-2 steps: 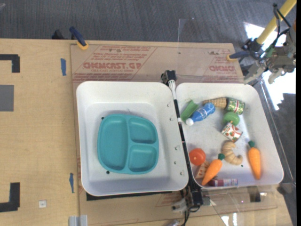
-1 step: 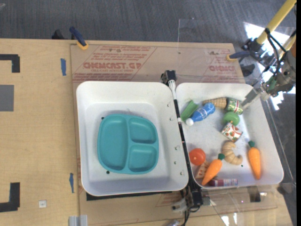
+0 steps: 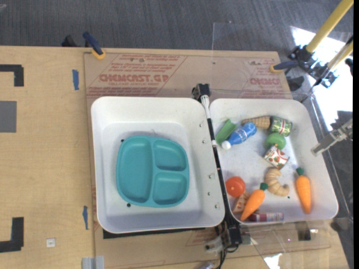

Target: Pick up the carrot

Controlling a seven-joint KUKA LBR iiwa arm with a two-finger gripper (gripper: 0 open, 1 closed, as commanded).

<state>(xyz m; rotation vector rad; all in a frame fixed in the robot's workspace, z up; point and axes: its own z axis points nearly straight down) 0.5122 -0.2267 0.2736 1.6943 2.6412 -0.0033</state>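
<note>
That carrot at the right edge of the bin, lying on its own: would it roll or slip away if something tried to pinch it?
Probably somewhat. The carrot looks like a smooth, hard toy, so it would likely stay stiff yet feel slippery. Its rounded, tapering body may roll or pivot if nudged off-centre. It lies near the right bin's wall, which might stop it rolling far.

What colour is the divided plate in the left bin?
Teal, plain; the camera view shows the plate clearly.

Single fixed camera, mounted above the bench [image 3: 39, 150], looks down at a slant, framing both white bins [image 3: 106, 122] whole.
</note>
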